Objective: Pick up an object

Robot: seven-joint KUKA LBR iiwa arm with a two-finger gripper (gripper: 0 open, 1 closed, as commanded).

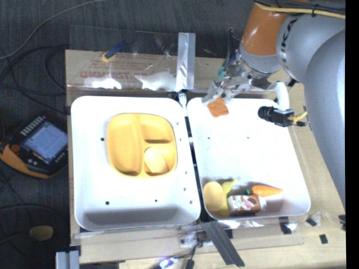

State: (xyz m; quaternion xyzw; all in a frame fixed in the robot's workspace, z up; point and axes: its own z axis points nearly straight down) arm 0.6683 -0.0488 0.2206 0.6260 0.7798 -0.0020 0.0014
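Two white bins sit side by side; over the right bin (pixel 291 150) my gripper (pixel 221 94) pinches a small orange piece (pixel 218 109), lifted at the far corner clear of the other objects.

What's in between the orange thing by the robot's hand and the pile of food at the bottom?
Nothing. In the camera view, the orange piece and the food pile are separated by bare white bin floor with tiny dark holes.
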